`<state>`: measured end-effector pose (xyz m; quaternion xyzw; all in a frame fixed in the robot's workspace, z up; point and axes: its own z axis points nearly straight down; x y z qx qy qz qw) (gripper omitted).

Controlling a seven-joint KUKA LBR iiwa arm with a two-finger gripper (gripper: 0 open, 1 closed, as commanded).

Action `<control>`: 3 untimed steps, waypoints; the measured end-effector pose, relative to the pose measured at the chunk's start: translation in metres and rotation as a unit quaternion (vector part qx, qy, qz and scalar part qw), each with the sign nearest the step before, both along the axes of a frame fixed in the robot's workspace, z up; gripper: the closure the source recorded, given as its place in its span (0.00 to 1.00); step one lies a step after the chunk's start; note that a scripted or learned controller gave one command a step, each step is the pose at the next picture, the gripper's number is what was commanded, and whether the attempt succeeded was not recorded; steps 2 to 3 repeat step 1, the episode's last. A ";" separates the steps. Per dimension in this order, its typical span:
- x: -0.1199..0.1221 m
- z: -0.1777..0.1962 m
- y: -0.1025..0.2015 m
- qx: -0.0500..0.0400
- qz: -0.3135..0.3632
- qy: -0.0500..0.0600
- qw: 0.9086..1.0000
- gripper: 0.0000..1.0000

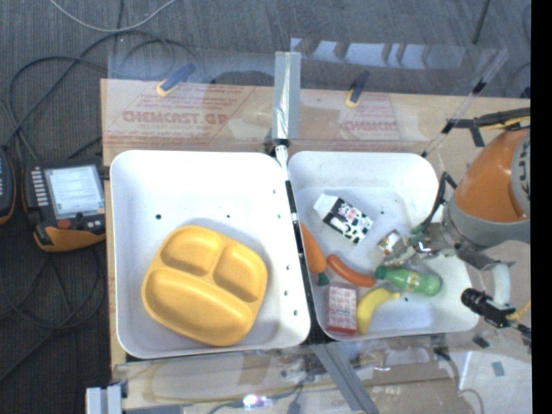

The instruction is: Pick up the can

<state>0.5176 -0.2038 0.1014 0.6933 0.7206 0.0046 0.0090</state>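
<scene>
The can (341, 308), small with a red and white label, lies on its side at the front of the right bin (405, 171), next to a yellow banana (373, 306). My gripper (398, 244) hangs low over the middle right of that bin, just behind a green bottle (410, 280). It is behind and to the right of the can, well apart from it. Nothing is visibly held in it. The arm's orange band (493, 179) and grey wrist (483, 229) reach in from the right.
The right bin also holds a white carton with black patches (344, 217), a carrot (312, 248) along the left wall and a red sausage (350, 272). A yellow divided tray (205, 283) lies in the left bin (172, 179).
</scene>
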 end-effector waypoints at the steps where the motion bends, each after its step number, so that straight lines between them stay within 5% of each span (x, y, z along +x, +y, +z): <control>1: 0.011 0.141 0.033 0.002 -0.144 0.010 0.990 1.00; 3: 0.011 0.141 0.033 0.002 -0.144 0.010 0.990 1.00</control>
